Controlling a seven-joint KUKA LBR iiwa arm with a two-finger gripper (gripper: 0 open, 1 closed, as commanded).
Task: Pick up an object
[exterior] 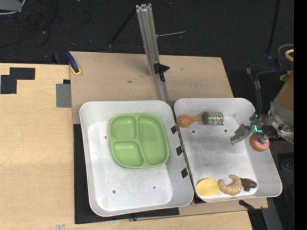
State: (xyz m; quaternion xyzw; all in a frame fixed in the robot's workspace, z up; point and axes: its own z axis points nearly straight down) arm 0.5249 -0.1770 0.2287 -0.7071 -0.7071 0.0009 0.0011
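Orange-red and round, the small ball-like object sits at the right bin's right wall, just under the gripper, whose grey fingers look spread apart with nothing between them. It looks light, smooth and probably rigid (it may roll or squirt out of a pinch), so the fingers should straddle its widest middle and close squarely. Elsewhere in that bin lie a small can touching an orange spoon-like piece near the far wall, and a yellow disc, a tan croissant-shaped toy and a brown piece along the near wall. The left bin holds a green divided plate
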